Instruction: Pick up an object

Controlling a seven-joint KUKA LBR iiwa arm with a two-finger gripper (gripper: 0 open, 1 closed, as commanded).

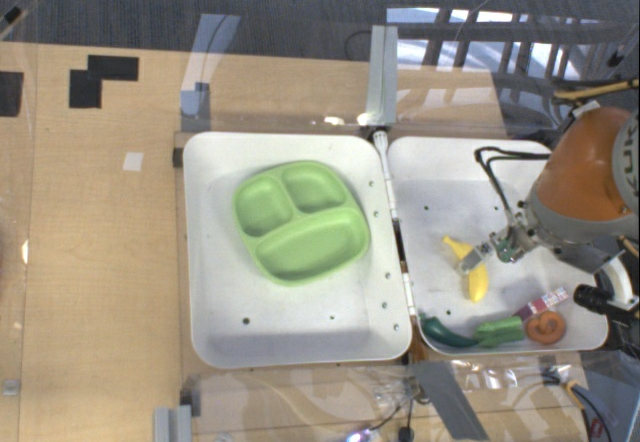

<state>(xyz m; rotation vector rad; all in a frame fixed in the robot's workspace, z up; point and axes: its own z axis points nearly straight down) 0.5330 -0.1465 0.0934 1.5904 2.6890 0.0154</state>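
Note:
A yellow banana-shaped toy (478, 283) lies in the right bin (440, 185), with a second yellow piece (457, 248) just up and left of it. My gripper (503, 249) hangs low over the bin, right beside these yellow pieces on their right, with a grey part reaching between them. Along the bin's front wall lie a green cucumber-like toy (472, 332), a round orange-brown toy (545, 328) and a small pink and white item (545, 304). The orange band of the arm (585, 175) covers the bin's right side.
The left bin (215, 320) holds a green divided plate (300, 220) in its middle. A metal divider (392, 230) separates the two bins. A black cable (500, 170) loops over the right bin's back half.

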